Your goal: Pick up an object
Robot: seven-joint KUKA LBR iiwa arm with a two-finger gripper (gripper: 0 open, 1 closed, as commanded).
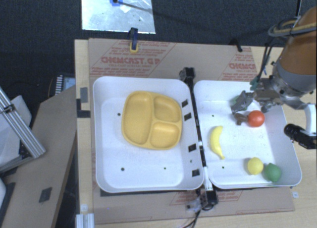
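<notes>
Round glossy red tomato (256, 119) just beside grey metal gripper (241, 111); jaws' state unclear.

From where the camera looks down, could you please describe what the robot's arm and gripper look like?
The arm is grey with a broad orange band above the wrist. Dark cables run alongside it. The gripper is grey metal with a boxy, angular body. A separate black fitting juts out below the wrist near the right bin's edge.

The arm reaches in from the right, its hand (242, 109) lowered, apparently tilted leftward.
</notes>
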